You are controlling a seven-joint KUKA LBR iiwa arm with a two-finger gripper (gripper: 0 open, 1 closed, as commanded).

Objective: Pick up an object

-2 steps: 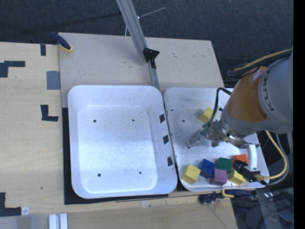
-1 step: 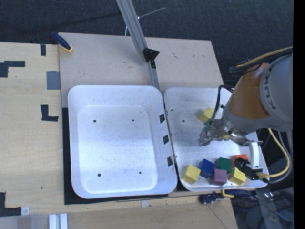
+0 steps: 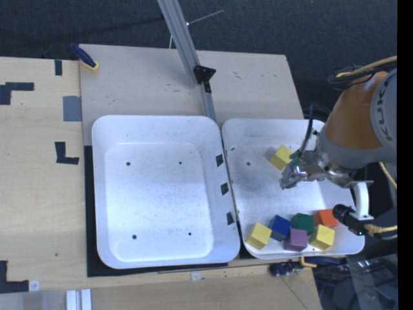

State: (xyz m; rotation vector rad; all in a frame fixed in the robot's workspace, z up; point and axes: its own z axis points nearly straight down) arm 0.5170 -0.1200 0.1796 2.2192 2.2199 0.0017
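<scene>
Two shallow white bins sit side by side on a pale wooden bench above dark carpet. Left bin (image 3: 158, 192) lies bare; right bin (image 3: 255, 192) holds a yellow block (image 3: 281, 156) near the gripper (image 3: 290, 177), plus a cluster of blocks (image 3: 293, 231) along its near edge. Whether the gripper grasps anything, I cannot tell.

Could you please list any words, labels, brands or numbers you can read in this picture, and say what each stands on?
"KU": dark letters on the orange band of the arm, cut off at the picture's edge; the rest cannot be read.
No readable text on the bins, blocks or bench.
</scene>
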